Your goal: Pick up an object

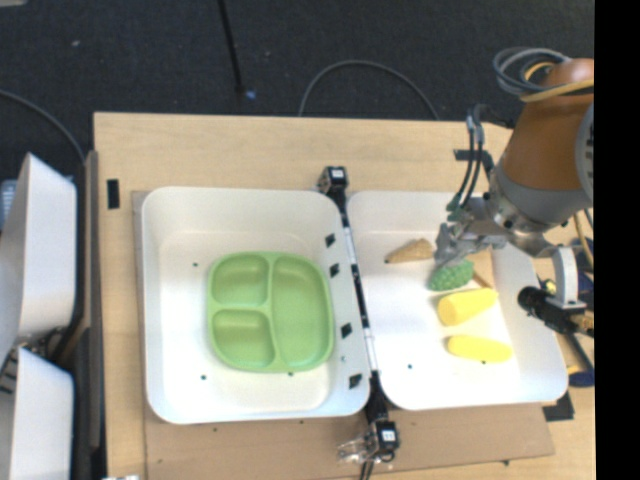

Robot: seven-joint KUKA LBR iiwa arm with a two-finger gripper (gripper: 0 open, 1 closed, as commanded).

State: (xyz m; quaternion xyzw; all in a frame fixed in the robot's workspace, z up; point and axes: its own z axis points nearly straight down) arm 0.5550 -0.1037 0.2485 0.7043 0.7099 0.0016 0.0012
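Two white bins sit on the bench [120, 133]. At three o'clock in the right bin [400, 383], the fingers [452, 251] hover over a green object [450, 274]; whether they grip it, I cannot tell. Likely next: close, then lift.

Left bin [170, 368]: white, with small black marks on its floor. Right bin [400, 368]: white, likewise marked.
Divided plate [270, 311]: pale green, plain, no pattern.
Bumpy object [450, 274]: darker green.
Cylinder-like piece [466, 306]: yellow.
Elongated piece [479, 348]: brighter yellow.
Wedge [408, 252]: tan.
Bench [220, 148]: light wood tone.
Floor [150, 38]: dark grey, crossed by black cables [365, 68].
Arm [548, 158]: orange-brown band above a grey wrist.
Gripper [455, 243]: grey metal.
Clips [332, 179] at the bins' junction: black.
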